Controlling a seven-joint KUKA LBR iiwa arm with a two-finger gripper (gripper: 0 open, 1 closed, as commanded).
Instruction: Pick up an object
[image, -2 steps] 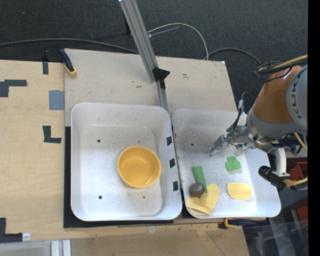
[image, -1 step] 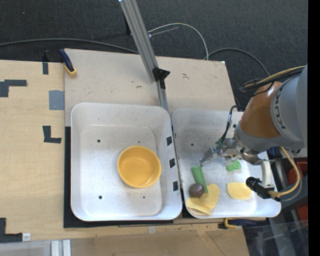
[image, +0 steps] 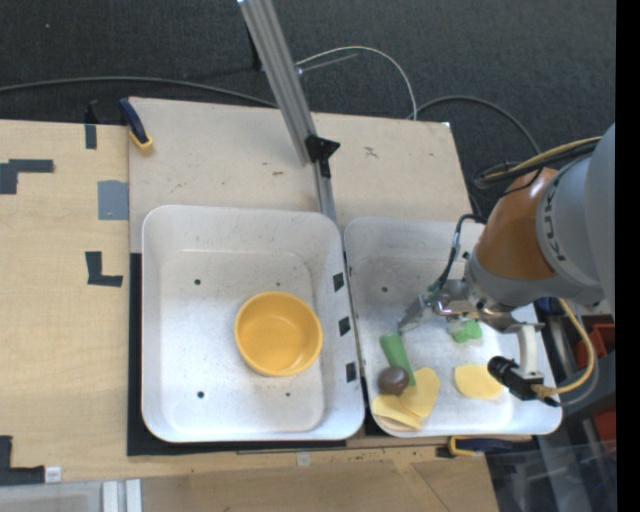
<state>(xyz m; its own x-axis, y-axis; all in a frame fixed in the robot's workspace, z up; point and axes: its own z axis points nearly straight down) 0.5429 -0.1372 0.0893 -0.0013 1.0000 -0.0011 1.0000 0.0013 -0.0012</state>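
Observation:
The right bin (image: 400, 245) holds several small items. A green stick (image: 394, 350) lies near its middle, with a brown ball (image: 393, 380) touching its near end. A yellow wedge (image: 413, 398) rests at the front rim, and a yellow lump (image: 477, 381) lies further right. A small green piece (image: 465, 331) sits under the wrist. My gripper (image: 428, 306) hangs low over the middle of the right bin, just right of and above the green stick. The wrist hides part of the small green piece.
A yellow bowl (image: 278, 332) stands in the left bin (image: 180, 250). A grey metal pole (image: 290, 90) slants down to the divide between the bins. Cables (image: 520, 375) trail from the arm along the right bin's right side.

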